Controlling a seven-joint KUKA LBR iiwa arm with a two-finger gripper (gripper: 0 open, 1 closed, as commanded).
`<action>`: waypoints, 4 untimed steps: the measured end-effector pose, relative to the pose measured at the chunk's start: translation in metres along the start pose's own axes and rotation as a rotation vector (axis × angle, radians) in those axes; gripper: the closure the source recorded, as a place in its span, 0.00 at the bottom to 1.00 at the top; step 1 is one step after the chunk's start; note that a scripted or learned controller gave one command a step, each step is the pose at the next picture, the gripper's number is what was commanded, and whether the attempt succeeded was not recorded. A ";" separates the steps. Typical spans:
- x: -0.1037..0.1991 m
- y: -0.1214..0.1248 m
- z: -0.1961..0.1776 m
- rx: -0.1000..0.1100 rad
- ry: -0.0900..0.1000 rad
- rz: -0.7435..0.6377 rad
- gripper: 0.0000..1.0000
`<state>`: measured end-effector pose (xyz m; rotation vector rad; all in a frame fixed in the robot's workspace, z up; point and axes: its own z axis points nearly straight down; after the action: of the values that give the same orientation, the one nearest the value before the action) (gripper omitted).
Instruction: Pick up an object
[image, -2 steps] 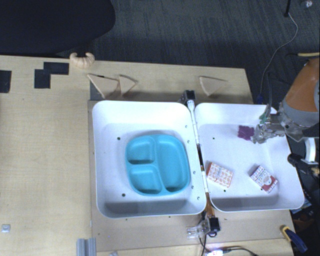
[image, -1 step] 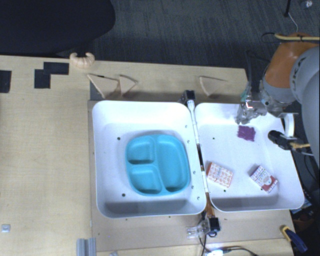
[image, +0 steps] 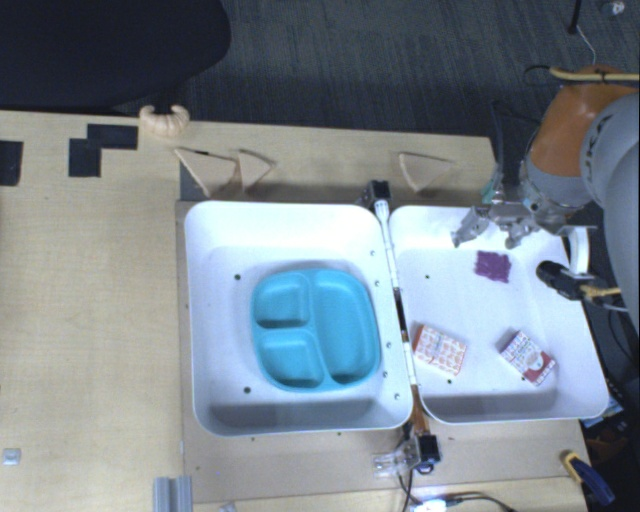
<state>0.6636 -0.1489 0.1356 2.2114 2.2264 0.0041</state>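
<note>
My gripper (image: 493, 232) hangs over the far part of the right bin (image: 440, 395), fingers spread open with nothing between them. A small purple object (image: 492, 265) lies on the bin floor just below and in front of the fingertips. Two red-and-white patterned packets rest nearer the front: one (image: 440, 349) toward the bin's left side, the other (image: 527, 357) toward its right. The grey arm with its orange band (image: 560, 135) reaches in from the upper right.
The left bin (image: 215, 300) holds a blue divided tray (image: 315, 325). A black divider rail (image: 392, 270) runs between the bins. A black cable fitting (image: 562, 280) juts in at the right bin's right rim.
</note>
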 end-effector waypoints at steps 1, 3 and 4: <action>0.036 -0.049 0.049 -0.001 0.000 0.004 0.00; 0.018 -0.171 0.044 -0.017 -0.008 0.008 0.00; 0.019 -0.170 0.035 -0.019 -0.006 0.007 1.00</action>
<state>0.4937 -0.1310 0.1001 2.2067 2.2065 0.0181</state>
